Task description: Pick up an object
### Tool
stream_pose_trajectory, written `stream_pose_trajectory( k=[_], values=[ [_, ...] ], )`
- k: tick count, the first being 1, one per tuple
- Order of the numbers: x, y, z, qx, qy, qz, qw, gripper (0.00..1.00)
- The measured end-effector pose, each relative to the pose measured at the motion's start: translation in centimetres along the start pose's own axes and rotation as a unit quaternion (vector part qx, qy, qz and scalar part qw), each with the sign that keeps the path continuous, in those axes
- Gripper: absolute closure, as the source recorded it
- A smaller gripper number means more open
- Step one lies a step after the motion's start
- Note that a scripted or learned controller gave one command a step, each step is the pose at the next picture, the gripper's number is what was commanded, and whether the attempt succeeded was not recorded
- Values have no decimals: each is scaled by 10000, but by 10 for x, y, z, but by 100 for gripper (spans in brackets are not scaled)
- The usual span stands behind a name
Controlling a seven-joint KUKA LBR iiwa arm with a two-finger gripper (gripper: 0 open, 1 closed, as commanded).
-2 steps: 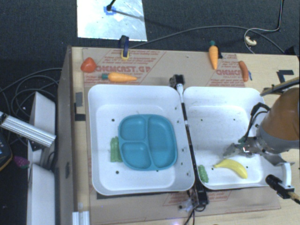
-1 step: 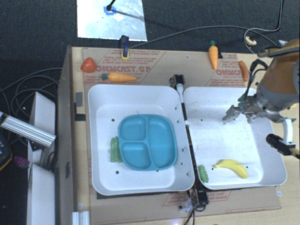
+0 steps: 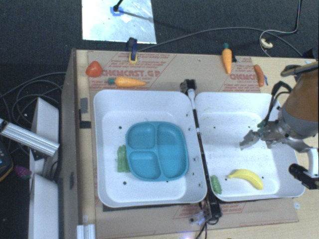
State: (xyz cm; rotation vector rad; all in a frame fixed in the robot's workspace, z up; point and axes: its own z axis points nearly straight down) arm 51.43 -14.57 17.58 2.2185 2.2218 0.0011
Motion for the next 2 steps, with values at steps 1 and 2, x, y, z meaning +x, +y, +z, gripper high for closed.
stream_pose_trajectory(
  k=[1,2],
  values=[
    [-7,-28,54,11,4,3,10000,0],
    [10,39,79,0,5,-11,10000,0]
  ],
)
